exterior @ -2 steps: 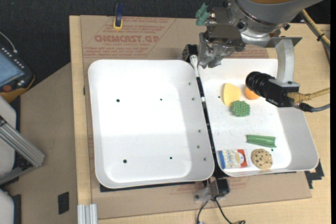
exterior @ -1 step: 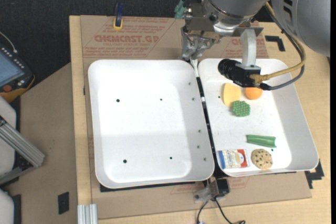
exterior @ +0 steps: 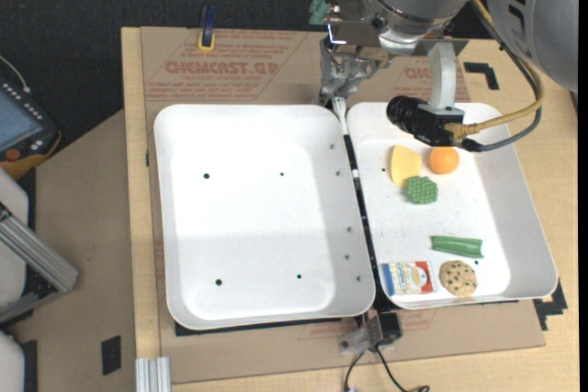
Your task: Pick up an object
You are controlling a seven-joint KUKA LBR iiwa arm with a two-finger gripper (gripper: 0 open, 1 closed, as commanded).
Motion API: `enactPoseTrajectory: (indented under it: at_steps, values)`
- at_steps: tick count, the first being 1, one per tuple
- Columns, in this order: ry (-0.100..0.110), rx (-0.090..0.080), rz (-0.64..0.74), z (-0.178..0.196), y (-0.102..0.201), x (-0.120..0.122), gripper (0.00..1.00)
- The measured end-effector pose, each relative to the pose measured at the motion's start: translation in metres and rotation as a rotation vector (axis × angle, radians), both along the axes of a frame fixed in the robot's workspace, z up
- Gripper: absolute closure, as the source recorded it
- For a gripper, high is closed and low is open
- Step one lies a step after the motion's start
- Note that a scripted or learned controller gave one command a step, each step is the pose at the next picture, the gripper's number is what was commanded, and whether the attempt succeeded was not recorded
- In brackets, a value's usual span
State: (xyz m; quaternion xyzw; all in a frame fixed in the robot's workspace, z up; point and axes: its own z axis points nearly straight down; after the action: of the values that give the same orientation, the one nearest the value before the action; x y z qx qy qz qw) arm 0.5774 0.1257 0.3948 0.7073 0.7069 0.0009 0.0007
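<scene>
Nearest the camera, at the right bin's (exterior: 514, 197) 6 o'clock edge, lie a small red, white and blue packet (exterior: 407, 277) and, just beside it at 3 o'clock, a round cookie (exterior: 457, 277). Farther in sits a green pod (exterior: 457, 245), then a knobbly green ball (exterior: 422, 190) touching a yellow wedge (exterior: 402, 165), with an orange ball (exterior: 444, 161) near the wedge at its 3 o'clock. The left bin (exterior: 184, 197) lies alongside on the worktop (exterior: 138, 106). Farthest back, the gripper (exterior: 341, 95) hangs over the bins' shared far corner — at about 11 o'clock from the wedge — and whether its jaws are wide or narrow I cannot tell; nothing shows between them.
</scene>
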Motion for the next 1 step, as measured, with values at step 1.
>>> enactPoseTrajectory:
  at_steps: [1]
  values:
    - [0.004, -0.001, 0.003, -0.0493, 0.0372, 0.0388, 1.0]
